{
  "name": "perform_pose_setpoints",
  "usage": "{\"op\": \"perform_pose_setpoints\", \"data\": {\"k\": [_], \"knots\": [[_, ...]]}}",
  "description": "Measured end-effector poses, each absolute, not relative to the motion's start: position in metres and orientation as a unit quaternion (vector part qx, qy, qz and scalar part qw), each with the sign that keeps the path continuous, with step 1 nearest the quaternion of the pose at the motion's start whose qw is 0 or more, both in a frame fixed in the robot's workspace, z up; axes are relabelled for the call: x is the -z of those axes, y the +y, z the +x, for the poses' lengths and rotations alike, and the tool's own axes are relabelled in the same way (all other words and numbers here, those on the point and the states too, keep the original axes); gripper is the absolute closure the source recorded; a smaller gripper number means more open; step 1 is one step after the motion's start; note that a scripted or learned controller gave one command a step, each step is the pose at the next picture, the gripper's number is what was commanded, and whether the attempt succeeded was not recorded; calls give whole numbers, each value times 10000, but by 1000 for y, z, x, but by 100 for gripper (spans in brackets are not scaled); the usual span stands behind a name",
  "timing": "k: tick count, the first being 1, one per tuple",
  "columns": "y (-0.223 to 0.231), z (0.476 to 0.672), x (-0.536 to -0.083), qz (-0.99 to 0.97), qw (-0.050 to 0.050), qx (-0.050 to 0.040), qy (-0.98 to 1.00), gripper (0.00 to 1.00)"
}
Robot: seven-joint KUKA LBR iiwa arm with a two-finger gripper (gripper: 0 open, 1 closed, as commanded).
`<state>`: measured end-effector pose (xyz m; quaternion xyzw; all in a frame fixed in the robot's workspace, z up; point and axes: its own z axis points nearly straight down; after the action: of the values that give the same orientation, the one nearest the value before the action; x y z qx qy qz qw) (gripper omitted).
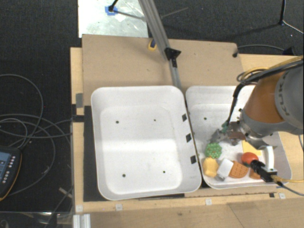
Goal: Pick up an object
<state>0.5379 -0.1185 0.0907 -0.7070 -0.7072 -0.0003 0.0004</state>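
Inside the right bin [202, 99], small toys [213, 150] cluster by the gripper [223, 133].

My arm [280, 103]: rounded grey casing with a broad orange band above the wrist; black cables run alongside; my hand [227, 132] is dark grey metal.
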Motion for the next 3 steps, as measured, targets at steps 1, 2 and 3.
{"op": "perform_pose_setpoints", "data": {"k": [1, 2, 3], "knots": [[-119, 539, -102, -7069, -6, 13, -7074, 100], [-113, 548, -150, -7052, -25, 19, -7091, 100], [-122, 543, -203, -7057, -32, 19, -7085, 100]]}}
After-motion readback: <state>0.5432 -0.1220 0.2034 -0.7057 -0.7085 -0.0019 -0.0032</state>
